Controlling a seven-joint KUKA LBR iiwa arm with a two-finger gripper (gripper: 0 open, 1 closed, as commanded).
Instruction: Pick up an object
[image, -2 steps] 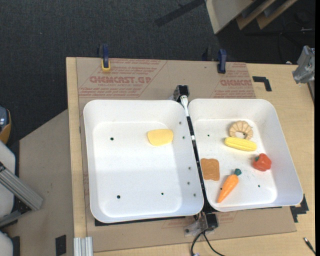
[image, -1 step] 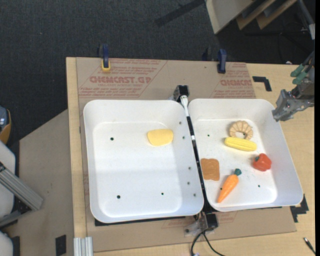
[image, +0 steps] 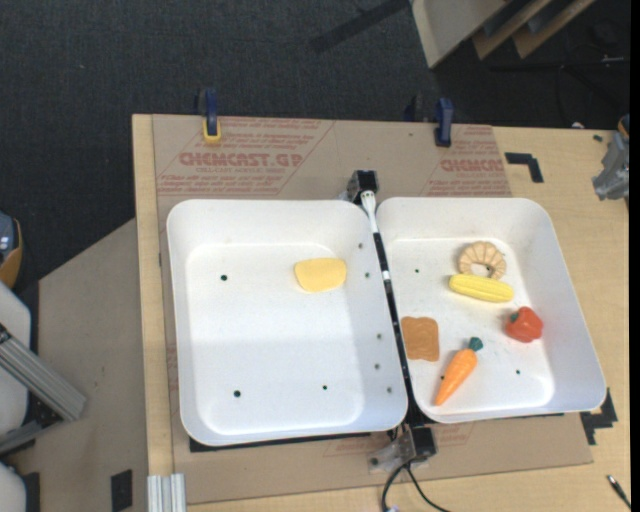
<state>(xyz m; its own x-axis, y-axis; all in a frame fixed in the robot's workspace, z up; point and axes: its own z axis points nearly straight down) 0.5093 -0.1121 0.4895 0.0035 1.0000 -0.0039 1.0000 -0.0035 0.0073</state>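
The left bin (image: 190, 330) holds one pale yellow flat piece (image: 320, 274) near its back right. Several toy foods lie in the right bin (image: 575, 330). A tan ridged bread roll (image: 482, 258) lies at the back, with a yellow corn cob (image: 481, 289) touching its front. To the right lies a red pepper (image: 523, 324). A brown toast slice (image: 420, 338) rests near the left wall. An orange carrot (image: 458, 372) with a green tip lies tilted at the front.
Both bins sit on a brown board (image: 250, 150) held by two blue clamps (image: 210, 108) at the back. A grey metal part (image: 612, 165) juts in at the right edge. Cables run out at the front between the bins.
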